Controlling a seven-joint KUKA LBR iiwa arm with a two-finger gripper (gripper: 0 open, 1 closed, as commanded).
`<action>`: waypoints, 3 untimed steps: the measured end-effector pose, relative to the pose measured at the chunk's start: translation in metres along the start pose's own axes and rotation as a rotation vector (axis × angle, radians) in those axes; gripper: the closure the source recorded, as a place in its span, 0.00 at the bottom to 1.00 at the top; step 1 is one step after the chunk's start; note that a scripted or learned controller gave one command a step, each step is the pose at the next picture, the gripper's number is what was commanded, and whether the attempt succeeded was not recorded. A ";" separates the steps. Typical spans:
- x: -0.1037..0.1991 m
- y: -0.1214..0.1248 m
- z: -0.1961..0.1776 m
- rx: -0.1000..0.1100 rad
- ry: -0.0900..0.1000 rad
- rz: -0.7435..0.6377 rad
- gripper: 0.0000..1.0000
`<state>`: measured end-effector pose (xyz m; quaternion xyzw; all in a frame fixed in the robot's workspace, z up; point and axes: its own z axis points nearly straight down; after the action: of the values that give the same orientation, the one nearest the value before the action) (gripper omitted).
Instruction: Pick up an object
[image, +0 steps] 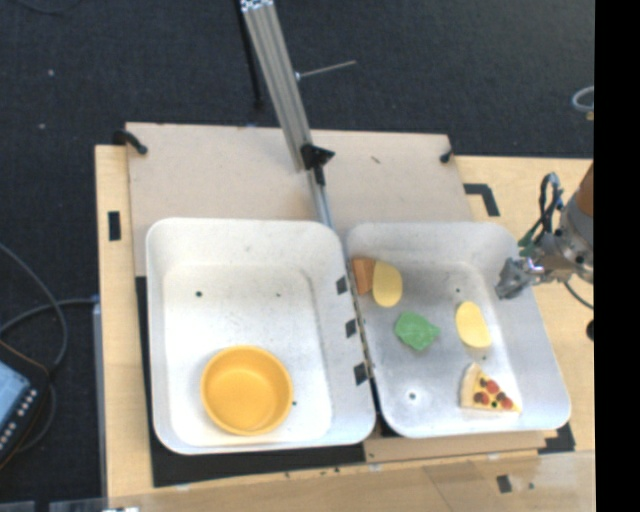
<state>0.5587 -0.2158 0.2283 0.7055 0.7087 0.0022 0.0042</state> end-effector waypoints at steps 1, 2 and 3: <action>0.000 0.001 -0.003 0.006 0.002 -0.002 1.00; 0.053 0.014 0.004 0.006 0.003 -0.002 1.00; 0.099 0.034 0.010 0.007 0.003 -0.002 1.00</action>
<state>0.5923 -0.1172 0.2183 0.7047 0.7095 0.0009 0.0006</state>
